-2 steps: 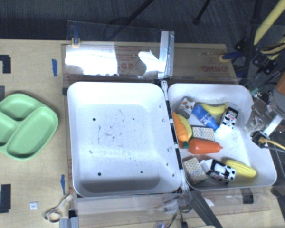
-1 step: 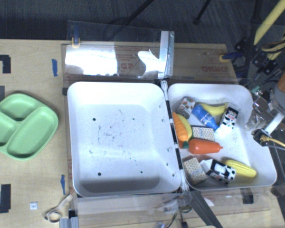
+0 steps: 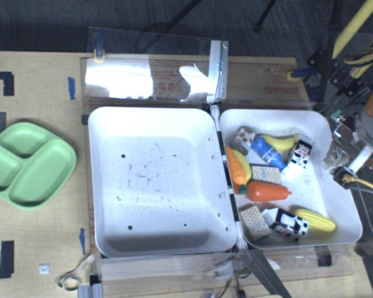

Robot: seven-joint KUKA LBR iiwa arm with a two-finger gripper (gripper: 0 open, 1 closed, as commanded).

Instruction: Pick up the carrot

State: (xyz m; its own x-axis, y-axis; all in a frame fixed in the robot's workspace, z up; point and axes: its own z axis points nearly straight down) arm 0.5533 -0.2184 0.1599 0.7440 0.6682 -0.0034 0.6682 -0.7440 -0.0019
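Orange-red, the carrot (image 3: pixel 268 192) lies on its side mid-way across the right bin (image 3: pixel 345 228), toward the worktop's right edge, with a tan cracker (image 3: pixel 265 174) just behind it. A blue packet (image 3: pixel 265 152) bears a label too small to read. The pincer (image 3: pixel 347 160) hangs over the bin's right rim; whether it is released or clenched cannot be told.

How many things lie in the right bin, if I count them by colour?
Orange things: 2
Yellow things: 2
Black-and-white things: 2
Tan gridded pieces: 2
Blue thing: 1
Brown-grey thing: 1
Total in the right bin: 10
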